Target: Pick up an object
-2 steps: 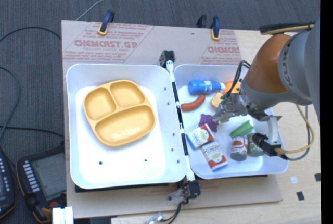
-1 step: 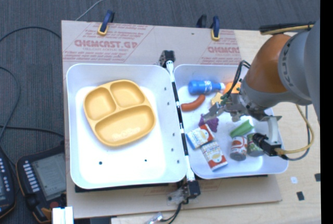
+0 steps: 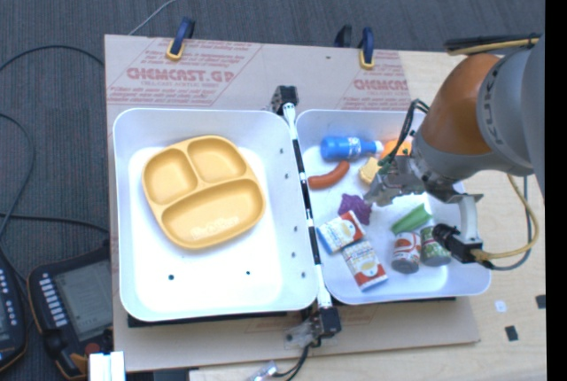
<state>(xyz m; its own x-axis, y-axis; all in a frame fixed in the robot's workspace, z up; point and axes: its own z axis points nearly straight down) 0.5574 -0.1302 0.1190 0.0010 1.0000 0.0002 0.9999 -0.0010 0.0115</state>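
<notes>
My gripper hangs low over the middle of the right bin, at the end of the grey arm with its orange band. Just left of and below it lies a purple bunch of grapes. A yellow piece and an orange piece lie just above it, and a green piece lies just below and right. A blue bottle and a red sausage lie at the bin's upper left.
Two small cartons and two cans lie along the right bin's lower part. The left bin holds a yellow divided plate. A black divider runs between the bins.
</notes>
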